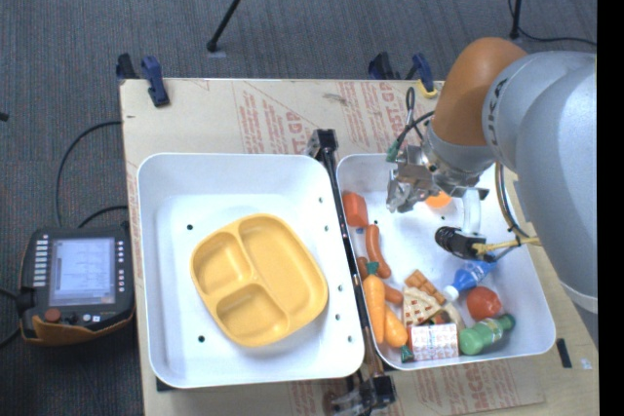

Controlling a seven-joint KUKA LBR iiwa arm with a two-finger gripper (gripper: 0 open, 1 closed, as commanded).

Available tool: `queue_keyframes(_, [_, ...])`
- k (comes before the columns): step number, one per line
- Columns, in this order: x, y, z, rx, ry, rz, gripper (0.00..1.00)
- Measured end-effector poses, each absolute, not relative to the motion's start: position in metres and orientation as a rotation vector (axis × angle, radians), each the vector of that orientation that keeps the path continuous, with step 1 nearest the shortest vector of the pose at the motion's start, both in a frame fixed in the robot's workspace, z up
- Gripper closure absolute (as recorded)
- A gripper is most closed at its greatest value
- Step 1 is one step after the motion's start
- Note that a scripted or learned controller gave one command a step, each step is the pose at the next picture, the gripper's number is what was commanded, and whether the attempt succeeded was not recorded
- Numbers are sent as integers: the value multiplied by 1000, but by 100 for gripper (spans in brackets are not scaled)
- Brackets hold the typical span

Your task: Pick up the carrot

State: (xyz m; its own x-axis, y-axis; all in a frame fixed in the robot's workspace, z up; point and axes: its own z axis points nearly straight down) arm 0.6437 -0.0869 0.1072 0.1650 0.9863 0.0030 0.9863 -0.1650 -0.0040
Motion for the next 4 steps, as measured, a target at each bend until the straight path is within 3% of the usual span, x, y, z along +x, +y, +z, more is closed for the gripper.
queue_keyframes(1, [634,-152,88,-2145,-2294,1,100])
queue_keyframes(2, [634,-152,88,-2146,-2293,0,0])
queue_keyframes(3, [634,-152,98,-2148,-2291,-1,100])
queue_keyframes(4, [634,-153,98,-2148,-2290,0,0])
